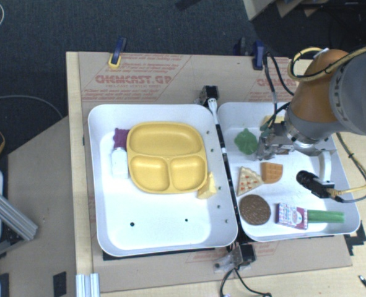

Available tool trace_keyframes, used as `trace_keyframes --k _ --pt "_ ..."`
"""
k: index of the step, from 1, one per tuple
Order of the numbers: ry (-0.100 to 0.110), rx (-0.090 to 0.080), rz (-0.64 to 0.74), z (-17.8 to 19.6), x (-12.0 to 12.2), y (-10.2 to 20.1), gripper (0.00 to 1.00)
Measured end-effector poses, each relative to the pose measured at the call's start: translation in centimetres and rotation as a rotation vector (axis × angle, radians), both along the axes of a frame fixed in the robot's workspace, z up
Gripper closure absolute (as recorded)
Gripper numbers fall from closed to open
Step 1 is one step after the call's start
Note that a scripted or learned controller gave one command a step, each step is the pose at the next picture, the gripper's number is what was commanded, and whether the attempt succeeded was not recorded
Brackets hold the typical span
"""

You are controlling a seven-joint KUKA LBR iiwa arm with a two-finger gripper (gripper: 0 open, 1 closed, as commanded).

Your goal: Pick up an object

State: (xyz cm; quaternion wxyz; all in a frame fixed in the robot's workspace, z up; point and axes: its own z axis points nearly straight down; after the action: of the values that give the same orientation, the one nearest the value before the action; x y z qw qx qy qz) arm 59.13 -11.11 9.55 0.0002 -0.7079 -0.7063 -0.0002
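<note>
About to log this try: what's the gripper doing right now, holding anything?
Gripper: low in the right bin, between the green piece and the orange block; open or closed cannot be told.

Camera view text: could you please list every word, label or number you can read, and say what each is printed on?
"CHEMCAST GP", in red, on the brown board under the bins; it repeats across the board, and the smaller red lines are too blurred to read.
Pink and white packet in the right bin: print too small to read.
</note>
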Motion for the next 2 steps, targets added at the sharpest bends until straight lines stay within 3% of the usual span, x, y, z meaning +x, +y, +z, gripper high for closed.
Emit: trace_keyframes --k 2 --pt "-0.008 -0.002 0.003 12.9 0.4 0.0 1.00"
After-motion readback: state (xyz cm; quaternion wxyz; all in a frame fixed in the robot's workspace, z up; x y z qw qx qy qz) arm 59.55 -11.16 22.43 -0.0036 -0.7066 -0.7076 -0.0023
